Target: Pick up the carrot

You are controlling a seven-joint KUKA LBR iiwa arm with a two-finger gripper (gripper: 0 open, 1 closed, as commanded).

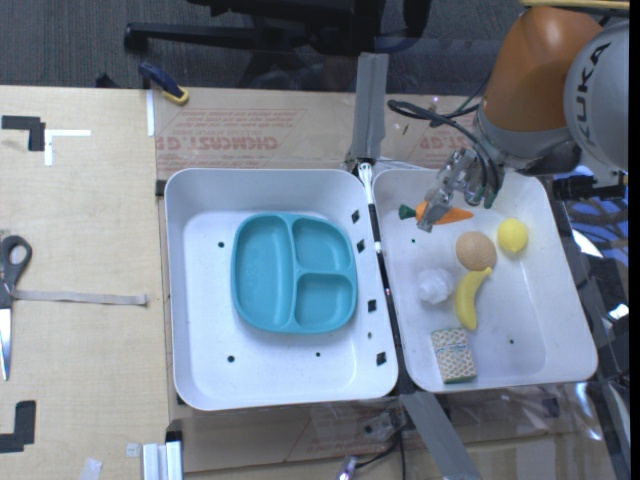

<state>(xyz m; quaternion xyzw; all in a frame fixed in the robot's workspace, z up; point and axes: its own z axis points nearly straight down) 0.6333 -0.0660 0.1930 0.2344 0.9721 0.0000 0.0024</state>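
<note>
Overhead slanted view of a bench with 2 shallow white bins side by side. The left bin [190,298] holds a teal divided plate [296,272] with 3 compartments, lying flat near its middle. The right bin [560,298] holds the loose items, probably gathered there as the picking source.

The carrot [452,214] lies near the right bin's back edge, an orange sliver with a green top [406,211] pointing toward the divider between the bins. The gripper [440,203] reaches in from the right and hangs directly over the carrot's middle, tilted down at it. Its metal fingers partly cover the carrot, and whether they pinch it, press together or stand spread cannot be told from this angle.

Toward the bin's front sit a brown egg [476,250], a yellow lemon [512,236], a banana [468,298], a crumpled clear wrapper [434,286] and a small green packet [454,354]. The egg and banana touch; both lie clear of the carrot, so the approach looks unobstructed.

Scissors [10,288] rest on the wooden bench at far left.
</note>
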